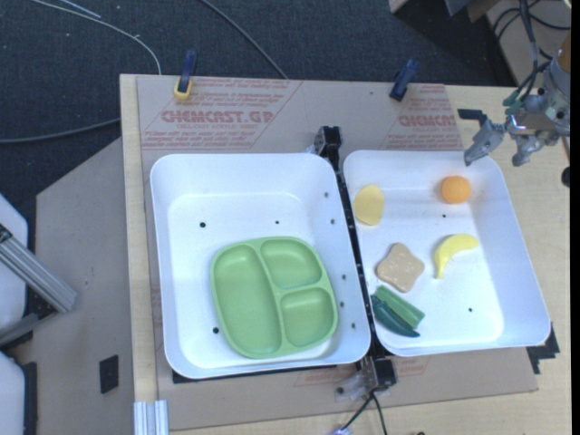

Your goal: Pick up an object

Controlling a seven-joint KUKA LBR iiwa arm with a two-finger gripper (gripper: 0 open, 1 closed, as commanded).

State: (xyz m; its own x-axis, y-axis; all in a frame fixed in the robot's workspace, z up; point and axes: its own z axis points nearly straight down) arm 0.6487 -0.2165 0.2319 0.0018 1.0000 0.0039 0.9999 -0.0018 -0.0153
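Hovering open-fingered past the right bin's [517, 243] far right corner, the gripper [501, 143] holds nothing; the orange ball [455, 189] lies nearest, likely the easiest pick.

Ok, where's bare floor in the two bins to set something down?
Left bin: the strip behind the green tray. Right bin: the near right corner, past the banana. Crowded: bread and green vegetable by the divider.
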